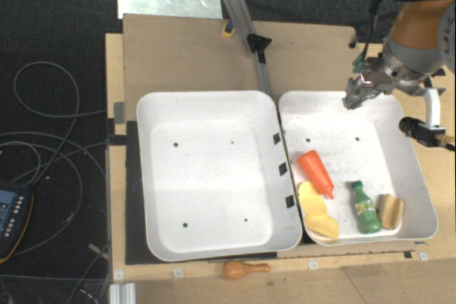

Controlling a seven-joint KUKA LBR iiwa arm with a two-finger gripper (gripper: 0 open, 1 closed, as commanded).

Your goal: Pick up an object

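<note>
The right bin (335,126) holds an orange-red bottle-shaped toy (315,172), a yellow piece (316,211) below it, a green bottle (365,207) and a tan bread-like piece (391,210) in the near right corner. My gripper (354,97) hangs over the far edge of the right bin, well above and beyond these objects. Nothing shows between its fingers.
The left bin (206,174) lies beside the right one. A small orange-brown toy (244,268) rests on the bench in front of the bins. A slanted metal pole (239,7) crosses the back of the bench. Cables lie on the floor at left.
</note>
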